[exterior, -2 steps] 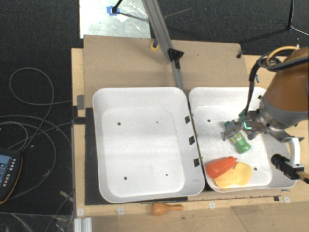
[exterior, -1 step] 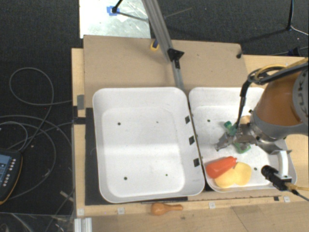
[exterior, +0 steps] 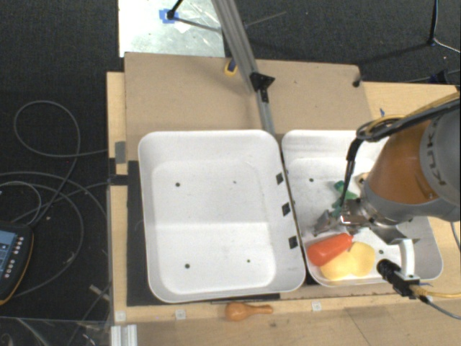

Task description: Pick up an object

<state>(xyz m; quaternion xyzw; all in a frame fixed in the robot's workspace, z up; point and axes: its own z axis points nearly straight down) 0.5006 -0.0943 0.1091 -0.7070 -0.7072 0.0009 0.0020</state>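
Two shallow white bins (exterior: 216, 215) lay side by side; the two-finger gripper (exterior: 333, 220), its opening indiscernible, hovered in the right bin above a red-orange oblong object (exterior: 329, 249) and yellow rounded object (exterior: 353, 262).

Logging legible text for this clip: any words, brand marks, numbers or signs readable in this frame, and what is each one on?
"KU": dark letters running down the arm's grey housing at the right edge; the rest of the word is cut off by the frame.
Pendant at the left edge: its lit screen has markings too small and blurred to read.
Nothing legible on the white bins, the bench or the objects in the right bin.
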